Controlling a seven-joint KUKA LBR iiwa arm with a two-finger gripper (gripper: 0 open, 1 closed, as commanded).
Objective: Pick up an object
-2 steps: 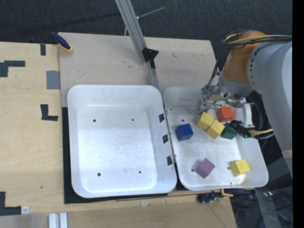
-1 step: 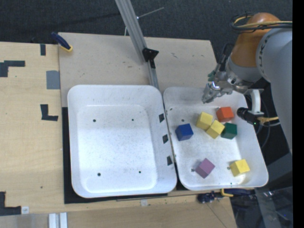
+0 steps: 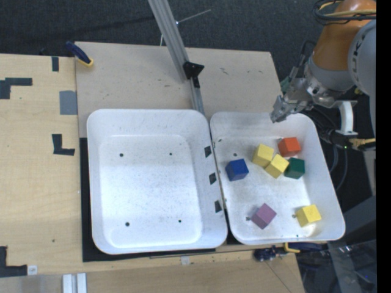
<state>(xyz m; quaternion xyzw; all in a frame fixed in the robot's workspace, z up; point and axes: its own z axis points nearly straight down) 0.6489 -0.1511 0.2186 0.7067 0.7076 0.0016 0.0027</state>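
End effector (image 3: 280, 115): over the right bin's (image 3: 324, 170) far rim, finger state cannot be told. Nearest item: orange cube (image 3: 289, 146), at its 5 o'clock, touching nothing, roughly square.

From where I sit, the shallow white right-hand bin (image 3: 317, 140) is my reference. Inside it, I read a tight cluster toward its far side: two yellow cubes (image 3: 270, 160) touching, a small orange cube (image 3: 289, 146) and a dark green cube (image 3: 295, 168) just beside them. A blue cube (image 3: 237, 169) sits near its left wall. A purple cube (image 3: 264, 215) and a lone yellow cube (image 3: 308, 215) lie apart near its front, with open floor around each. A slanted grey metal pole (image 3: 173, 35) crosses behind its far-left corner.
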